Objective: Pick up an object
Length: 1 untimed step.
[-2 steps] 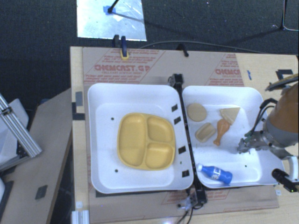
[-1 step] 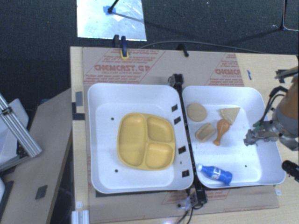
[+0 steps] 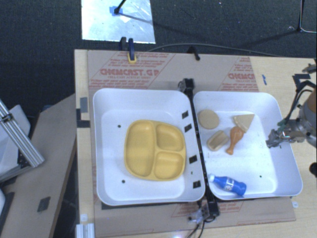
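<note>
Pincer [image 3: 273, 139] hovers at the right rim of the right bin [image 3: 285, 182], holding nothing; whether it gapes, I cannot tell. Toy drumstick [image 3: 235, 139] lies mid-bin, blue bottle [image 3: 229, 184] lower

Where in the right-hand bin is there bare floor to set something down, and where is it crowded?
In the right bin, bare floor lies between the drumstick, the blue bottle and the right wall near the gripper. It is crowded at upper left: the round biscuit, wedge and bread piece cluster there.
</note>
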{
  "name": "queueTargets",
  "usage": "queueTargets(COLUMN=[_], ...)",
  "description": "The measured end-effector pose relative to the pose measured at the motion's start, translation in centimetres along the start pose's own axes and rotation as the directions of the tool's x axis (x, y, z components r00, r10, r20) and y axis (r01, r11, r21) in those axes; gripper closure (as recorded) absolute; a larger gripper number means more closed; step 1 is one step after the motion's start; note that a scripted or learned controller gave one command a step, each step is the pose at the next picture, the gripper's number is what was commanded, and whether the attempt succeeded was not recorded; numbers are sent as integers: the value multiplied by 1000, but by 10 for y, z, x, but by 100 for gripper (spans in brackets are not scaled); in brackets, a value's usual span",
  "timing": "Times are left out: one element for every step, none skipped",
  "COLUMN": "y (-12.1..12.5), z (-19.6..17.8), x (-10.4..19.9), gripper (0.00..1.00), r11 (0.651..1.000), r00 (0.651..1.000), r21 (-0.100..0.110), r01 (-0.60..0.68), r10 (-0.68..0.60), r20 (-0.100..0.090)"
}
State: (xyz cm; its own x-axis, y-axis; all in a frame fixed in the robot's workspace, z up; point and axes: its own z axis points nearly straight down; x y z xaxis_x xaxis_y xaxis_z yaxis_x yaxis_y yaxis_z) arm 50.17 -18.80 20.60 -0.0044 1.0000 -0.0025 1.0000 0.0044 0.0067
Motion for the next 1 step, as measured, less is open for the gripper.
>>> queueTargets(y=[15], z=[-12], x=[50], gripper=[100], r11=[1000], r00=[1000], r21=[3], r01=[5], r10=[-5], r20=[-3])
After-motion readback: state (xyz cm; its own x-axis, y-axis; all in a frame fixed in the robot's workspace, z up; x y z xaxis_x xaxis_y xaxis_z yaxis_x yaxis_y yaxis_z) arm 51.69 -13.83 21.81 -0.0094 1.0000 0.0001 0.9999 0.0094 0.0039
